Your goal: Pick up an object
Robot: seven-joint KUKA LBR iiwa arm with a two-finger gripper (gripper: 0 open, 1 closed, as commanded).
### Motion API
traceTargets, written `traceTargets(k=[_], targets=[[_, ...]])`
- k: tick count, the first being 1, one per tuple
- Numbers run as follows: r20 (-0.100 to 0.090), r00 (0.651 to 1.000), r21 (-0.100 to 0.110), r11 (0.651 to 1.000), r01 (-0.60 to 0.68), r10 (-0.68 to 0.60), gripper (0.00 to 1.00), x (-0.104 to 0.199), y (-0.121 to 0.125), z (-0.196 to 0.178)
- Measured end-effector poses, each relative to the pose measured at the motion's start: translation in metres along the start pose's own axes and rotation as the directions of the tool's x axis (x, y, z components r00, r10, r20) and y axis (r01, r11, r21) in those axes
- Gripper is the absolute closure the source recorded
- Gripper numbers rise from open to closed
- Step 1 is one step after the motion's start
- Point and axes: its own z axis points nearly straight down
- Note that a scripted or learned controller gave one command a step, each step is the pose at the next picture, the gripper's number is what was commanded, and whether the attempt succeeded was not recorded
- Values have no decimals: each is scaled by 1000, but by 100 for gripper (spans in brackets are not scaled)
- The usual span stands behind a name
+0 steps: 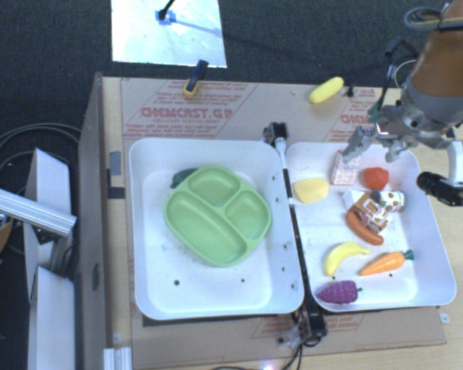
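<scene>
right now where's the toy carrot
The carrot lies in the right bin, toward its near right corner in the camera view, just right of the banana and up-right of the purple grapes.

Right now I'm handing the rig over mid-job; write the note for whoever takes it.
Gripper: open, nothing between its fingers, hovering at the back of the right bin above the red tomato and the small pink carton.
Also in the right bin: pale yellow piece, sausage, banana, carrot, purple grapes.
Left bin: green divided plate.
Done: nothing picked.
Left: descend, close on one object, lift.
</scene>
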Motion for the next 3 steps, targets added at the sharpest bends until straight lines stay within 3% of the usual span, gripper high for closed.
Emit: traceTargets(k=[1,2,3], targets=[[0,1000,7,1000,-6,6,0,-41,-31,84],[2,1000,-1,1000,-4,4,0,-66,-39,179],[2,1000,-6,1000,-1,1,100,-65,-37,162]])
